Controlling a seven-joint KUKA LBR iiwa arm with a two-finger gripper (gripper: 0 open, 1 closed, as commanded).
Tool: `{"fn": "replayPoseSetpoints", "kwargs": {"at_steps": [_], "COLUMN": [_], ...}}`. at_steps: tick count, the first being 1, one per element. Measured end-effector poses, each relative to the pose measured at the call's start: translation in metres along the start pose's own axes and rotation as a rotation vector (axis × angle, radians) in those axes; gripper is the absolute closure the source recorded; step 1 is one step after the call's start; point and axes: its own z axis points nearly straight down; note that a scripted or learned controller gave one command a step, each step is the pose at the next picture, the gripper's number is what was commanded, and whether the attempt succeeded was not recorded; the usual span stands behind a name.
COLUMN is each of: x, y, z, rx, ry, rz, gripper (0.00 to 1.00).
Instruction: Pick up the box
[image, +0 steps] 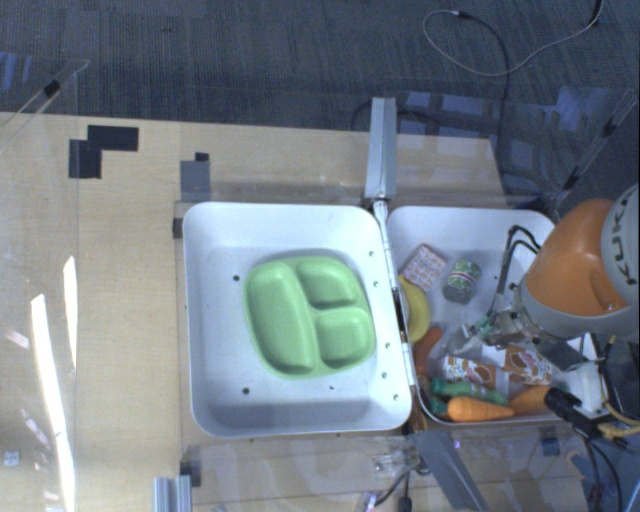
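Observation:
The box (425, 266) is small, with a pink and white pattern, and lies flat near the back left of the right bin (470, 218). My gripper (495, 327) hangs low over the middle of that bin, below the orange band of the arm (575, 275). It is to the right of the box and nearer the camera, apart from it, with cluttered items around its tip.
A green divided plate (308, 315) lies in the left bin (215, 330). The right bin also holds a small can (461, 281), a banana (416, 312), a carrot (480, 409), a snack packet (478, 374) and a red item (428, 347).

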Motion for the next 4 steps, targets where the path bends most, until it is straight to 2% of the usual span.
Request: {"fn": "replayPoseSetpoints", "kwargs": {"at_steps": [1, 2, 3, 4], "x": [-0.002, -0.038, 0.02, 0.02], "y": [-0.004, 0.017, -0.001, 0.003], "z": [0.011, 0.014, 0.012, 0.001], "rx": [0.007, 0.014, 0.01, 0.004], "ry": [0.0, 0.005, 0.003, 0.004], "rz": [0.108, -0.084, -0.111, -0.114], "gripper": [0.0, 0.0, 0.0, 1.0]}}
